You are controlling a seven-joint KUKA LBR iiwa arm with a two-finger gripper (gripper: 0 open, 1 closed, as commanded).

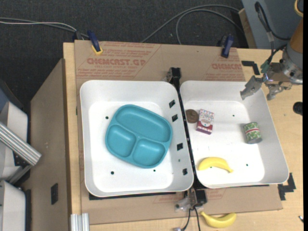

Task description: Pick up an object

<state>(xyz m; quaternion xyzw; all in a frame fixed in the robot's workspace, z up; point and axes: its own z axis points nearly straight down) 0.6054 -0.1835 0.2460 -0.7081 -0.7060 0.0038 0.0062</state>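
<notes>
In the right bin (274,148) lie a yellow banana (214,164) near the front, a small green can (252,132) on its side at the right, a red and white carton (205,121) and a brown round disc (192,115) near the left wall. My gripper (262,89) hangs over the bin's back right corner, above and behind the can. Its two fingers stand apart with nothing between them.
The left bin (91,129) holds a teal divided plate (138,135). A black divider with clips (179,124) runs between the bins. A second banana (219,219) lies on the bench in front of the right bin. Blue clamps (95,43) hold the cardboard at the back.
</notes>
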